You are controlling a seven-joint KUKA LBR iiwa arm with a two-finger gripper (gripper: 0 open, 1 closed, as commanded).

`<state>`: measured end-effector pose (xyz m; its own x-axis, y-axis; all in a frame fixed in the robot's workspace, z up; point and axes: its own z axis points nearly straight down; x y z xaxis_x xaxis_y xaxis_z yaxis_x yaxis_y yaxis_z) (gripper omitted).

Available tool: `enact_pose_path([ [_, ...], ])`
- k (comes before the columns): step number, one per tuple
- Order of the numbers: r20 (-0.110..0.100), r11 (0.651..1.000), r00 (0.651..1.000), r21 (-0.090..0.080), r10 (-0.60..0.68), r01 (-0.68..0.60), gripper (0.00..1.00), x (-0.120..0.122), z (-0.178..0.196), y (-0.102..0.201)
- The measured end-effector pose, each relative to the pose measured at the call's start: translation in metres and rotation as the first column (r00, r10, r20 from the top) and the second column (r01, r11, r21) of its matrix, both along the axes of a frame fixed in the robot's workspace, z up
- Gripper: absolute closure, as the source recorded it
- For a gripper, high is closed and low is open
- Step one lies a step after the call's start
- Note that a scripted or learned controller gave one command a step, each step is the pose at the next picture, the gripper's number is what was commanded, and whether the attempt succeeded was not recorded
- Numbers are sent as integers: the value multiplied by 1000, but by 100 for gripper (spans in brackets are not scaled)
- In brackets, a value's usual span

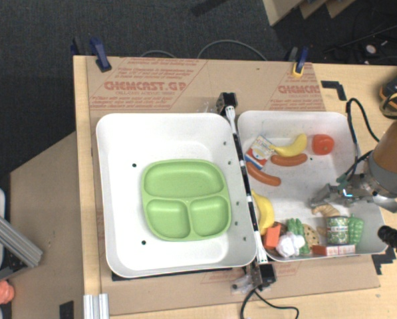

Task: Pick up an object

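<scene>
- The gripper (326, 196) is hovering low in the right bin (278, 119), fingers spread, pinching nothing.
- A green divided tray (185, 199) is lying in the left bin (118, 178).

Grey arm (388, 178) with an orange band above the wrist, a black cable beside it, ending in a grey metal gripper (328, 195).

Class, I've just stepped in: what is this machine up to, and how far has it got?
A robot arm reaches in over the right bin, which holds toy food: a banana, a sausage, a tomato and a can. Its end effector sits low near the bin's right side, with nothing visibly held. The left bin holds a green divided tray.
</scene>
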<state>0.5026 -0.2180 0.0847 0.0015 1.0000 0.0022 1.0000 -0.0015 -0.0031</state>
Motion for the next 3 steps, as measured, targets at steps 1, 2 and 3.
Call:
enact_pose_path([
  [1,12,1000,1000,-5,8,-8,0,98,9,14],
  [2,-8,1000,1000,-2,8,-8,0,153,-1,11],
  [3,4,1000,1000,-4,4,-4,100,153,11,11],
])
